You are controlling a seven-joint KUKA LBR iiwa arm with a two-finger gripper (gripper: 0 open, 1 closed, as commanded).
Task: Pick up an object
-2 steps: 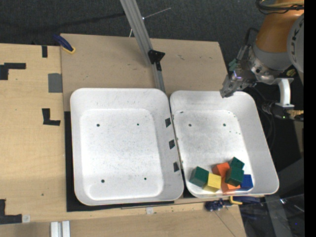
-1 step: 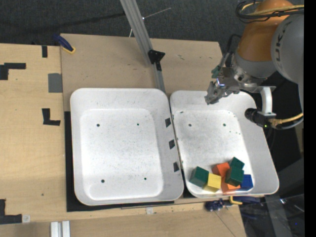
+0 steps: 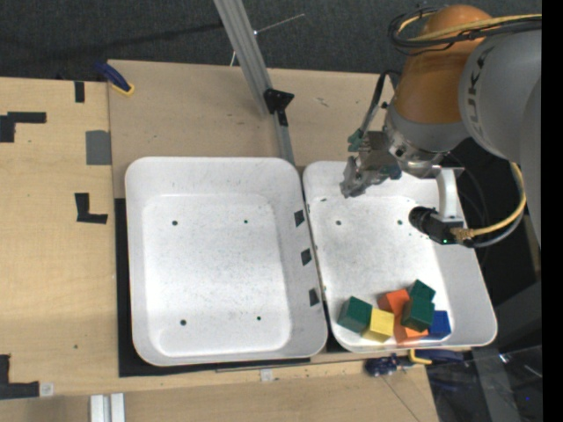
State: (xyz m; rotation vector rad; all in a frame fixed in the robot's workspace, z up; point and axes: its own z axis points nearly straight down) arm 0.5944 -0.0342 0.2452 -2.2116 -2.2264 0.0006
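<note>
Nearest us, in the front corner of the right bin [image 3: 457, 262], we see a huddle of small blocks touching one another: a green block [image 3: 355, 313], a yellow block [image 3: 382, 323], an orange block [image 3: 395, 301], a dark green block [image 3: 421, 302] and a blue block [image 3: 439, 323]. Farther back, the gripper [image 3: 354, 183] hangs over that bin's far edge, well apart from the blocks, and we cannot tell how its jaws stand. To the left lies the left bin [image 3: 211, 253] on the bench [image 3: 53, 236], and beyond it a slanted metal bar [image 3: 249, 47] crosses the far side.
</note>
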